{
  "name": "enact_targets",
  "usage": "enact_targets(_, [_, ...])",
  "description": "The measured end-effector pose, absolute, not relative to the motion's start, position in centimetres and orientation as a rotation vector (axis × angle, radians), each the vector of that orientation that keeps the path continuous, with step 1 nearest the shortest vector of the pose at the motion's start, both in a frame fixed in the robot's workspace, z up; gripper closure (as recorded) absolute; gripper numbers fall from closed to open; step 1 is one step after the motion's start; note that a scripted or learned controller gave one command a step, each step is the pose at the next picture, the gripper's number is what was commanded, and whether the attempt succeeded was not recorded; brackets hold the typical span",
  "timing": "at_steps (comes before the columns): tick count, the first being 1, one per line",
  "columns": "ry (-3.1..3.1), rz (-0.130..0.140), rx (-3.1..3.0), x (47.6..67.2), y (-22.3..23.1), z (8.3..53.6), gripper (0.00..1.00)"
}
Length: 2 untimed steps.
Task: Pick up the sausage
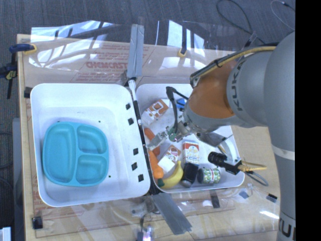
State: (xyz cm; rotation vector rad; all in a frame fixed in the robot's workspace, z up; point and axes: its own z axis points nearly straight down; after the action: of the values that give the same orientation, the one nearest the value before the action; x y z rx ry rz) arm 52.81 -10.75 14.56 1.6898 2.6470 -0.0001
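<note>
In the right bin (228, 185) a reddish-brown sausage (150, 133) lies near the left wall, partly covered by the gripper. My gripper (164, 137) is low in this bin, right over the sausage's near end, and the bulky grey and orange wrist (215, 97) hangs above the bin's middle. Whether the gripper touches the sausage cannot be told.
Around the gripper lie a white and brown carton (156, 109), a small red and white box (191, 151), an orange carrot (156, 167), a banana (173, 176), a black cup (189, 173) and a green can (211, 175). The left bin (75, 97) holds a blue divided plate (75, 153).
</note>
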Motion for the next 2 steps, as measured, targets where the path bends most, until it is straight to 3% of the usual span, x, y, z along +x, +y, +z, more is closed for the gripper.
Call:
enact_targets(1, [2.673, -0.011, 1.600, 53.76, -12.72, 10.06, 0.00])
enact_targets(2, [2.687, -0.006, 1.597, 53.65, -12.32, 10.80, 1.00])
